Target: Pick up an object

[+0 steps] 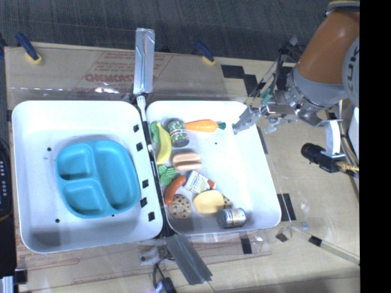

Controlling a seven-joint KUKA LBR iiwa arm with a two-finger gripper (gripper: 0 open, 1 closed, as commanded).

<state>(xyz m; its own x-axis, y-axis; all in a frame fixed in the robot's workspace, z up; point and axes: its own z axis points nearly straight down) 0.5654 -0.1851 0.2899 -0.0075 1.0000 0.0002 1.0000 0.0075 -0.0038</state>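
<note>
The right bin [256, 182] holds a heap of toy food along its left side. An orange carrot [201, 126] lies at the top, beside a green can [178, 132] and a yellow banana [163, 144]. Below them are a hot dog bun [187, 161], a white packet [197, 182], a red sausage [173, 190], a cookie [179, 207], a yellow potato-like piece [209, 202] and a small tin [233, 217]. My gripper [242, 122] hangs over the bin's upper right corner, just right of the carrot's green tip, with nothing seen in it.
The left bin [36, 127] holds a blue divided plate [95, 177]. A metal clamp bar [144, 60] stands at the back between the bins. The right half of the right bin is bare white floor. The arm's cables and a black fitting [317, 154] sit outside, to the right.
</note>
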